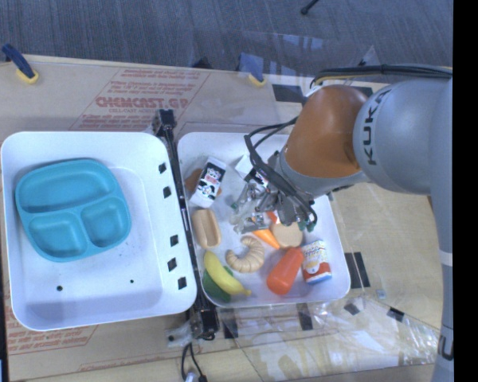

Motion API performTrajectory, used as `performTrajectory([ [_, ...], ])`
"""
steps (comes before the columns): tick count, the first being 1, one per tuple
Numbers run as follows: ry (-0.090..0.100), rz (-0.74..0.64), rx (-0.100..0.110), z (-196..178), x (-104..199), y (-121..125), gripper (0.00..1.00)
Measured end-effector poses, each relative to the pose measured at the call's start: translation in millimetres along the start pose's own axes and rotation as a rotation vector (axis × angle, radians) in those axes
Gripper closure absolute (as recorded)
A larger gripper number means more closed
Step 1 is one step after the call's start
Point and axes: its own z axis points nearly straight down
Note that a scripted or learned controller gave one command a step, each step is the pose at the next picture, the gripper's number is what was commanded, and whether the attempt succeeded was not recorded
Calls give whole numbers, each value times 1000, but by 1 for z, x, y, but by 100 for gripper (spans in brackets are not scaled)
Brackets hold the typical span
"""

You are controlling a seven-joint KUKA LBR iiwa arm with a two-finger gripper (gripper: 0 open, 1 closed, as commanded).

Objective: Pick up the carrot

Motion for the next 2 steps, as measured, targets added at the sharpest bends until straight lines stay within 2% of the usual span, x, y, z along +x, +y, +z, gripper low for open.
performTrajectory([
  [1, 0, -1, 0, 0, 0, 0, 0],
  [2, -4, 315, 1, 33, -18, -52, 0],
])
